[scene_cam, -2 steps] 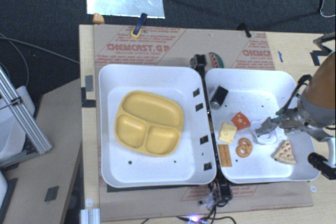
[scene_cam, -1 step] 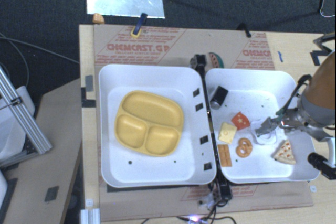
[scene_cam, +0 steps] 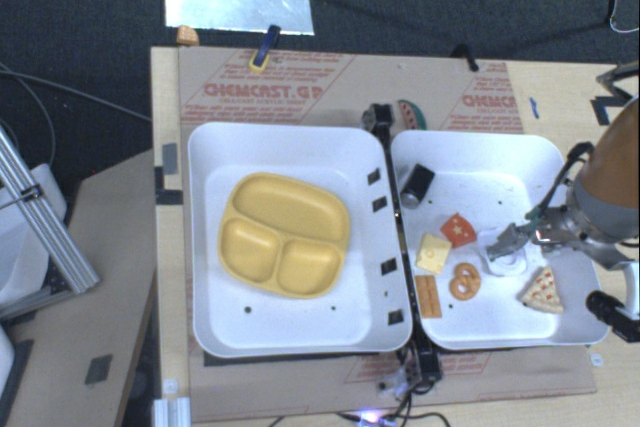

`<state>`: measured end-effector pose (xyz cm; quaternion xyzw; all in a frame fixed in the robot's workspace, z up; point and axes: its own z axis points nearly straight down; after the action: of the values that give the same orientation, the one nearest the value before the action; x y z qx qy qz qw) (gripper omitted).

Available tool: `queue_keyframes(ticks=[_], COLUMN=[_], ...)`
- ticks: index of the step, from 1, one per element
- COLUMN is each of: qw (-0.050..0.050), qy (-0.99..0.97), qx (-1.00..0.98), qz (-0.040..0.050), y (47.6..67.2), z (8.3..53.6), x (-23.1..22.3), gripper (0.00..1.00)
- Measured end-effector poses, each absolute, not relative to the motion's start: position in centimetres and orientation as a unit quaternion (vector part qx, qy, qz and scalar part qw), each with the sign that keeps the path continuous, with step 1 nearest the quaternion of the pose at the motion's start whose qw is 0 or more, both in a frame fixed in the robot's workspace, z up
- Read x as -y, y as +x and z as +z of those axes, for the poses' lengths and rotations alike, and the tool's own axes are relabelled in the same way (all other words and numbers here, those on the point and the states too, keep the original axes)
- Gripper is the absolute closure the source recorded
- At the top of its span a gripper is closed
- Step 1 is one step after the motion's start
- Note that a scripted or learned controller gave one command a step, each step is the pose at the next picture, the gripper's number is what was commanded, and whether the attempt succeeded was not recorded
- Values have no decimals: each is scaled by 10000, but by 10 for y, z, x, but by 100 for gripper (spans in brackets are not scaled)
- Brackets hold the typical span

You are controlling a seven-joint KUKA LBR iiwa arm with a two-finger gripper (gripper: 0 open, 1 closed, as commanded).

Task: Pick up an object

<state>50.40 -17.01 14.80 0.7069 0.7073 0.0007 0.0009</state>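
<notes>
Dark carpet surrounds the bench; my two-finger gripper (scene_cam: 506, 246) hangs low in the right white bin (scene_cam: 480, 153), near its right edge, above a small white round object (scene_cam: 506, 264). I cannot tell its opening. Approach stage, I judge; next comes a straight descent.

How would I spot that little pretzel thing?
Look in the right-hand white bin, toward its front edge. The pretzel lies between a pale yellow cheese block and a pizza slice. It alone is a brown, looped knot with holes.
</notes>
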Motion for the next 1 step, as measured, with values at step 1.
queue_keyframes(ticks=[1], qw=[21], qy=[7055], qx=[-7087], qz=[21], y=[574], z=[102], x=[86], gripper=[0])
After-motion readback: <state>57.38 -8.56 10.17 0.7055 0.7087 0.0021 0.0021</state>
